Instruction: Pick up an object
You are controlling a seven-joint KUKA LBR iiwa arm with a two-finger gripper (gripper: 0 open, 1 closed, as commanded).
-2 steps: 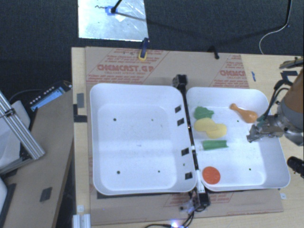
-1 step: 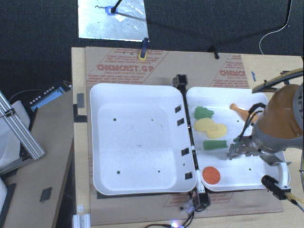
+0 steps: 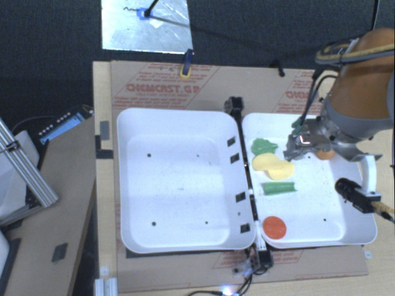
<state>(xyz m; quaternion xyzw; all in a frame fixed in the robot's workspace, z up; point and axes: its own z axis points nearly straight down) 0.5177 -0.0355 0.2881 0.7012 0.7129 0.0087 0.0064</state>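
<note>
The cardboard sheet under the bins bears red print, seemingly "CHEMCAST GP".

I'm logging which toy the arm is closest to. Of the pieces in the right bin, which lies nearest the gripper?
The yellow piece, just left of the gripper. The green leafy piece sits a little farther left, the green bar lower down, and the orange-red round piece farthest, by the bin's front edge.

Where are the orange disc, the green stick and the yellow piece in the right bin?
orange disc (image 3: pixel 274 227): camera view, centre of its top face.
green stick (image 3: pixel 279 188): camera view, middle of its length.
yellow piece (image 3: pixel 272 165): camera view, middle of its upper surface.
</note>
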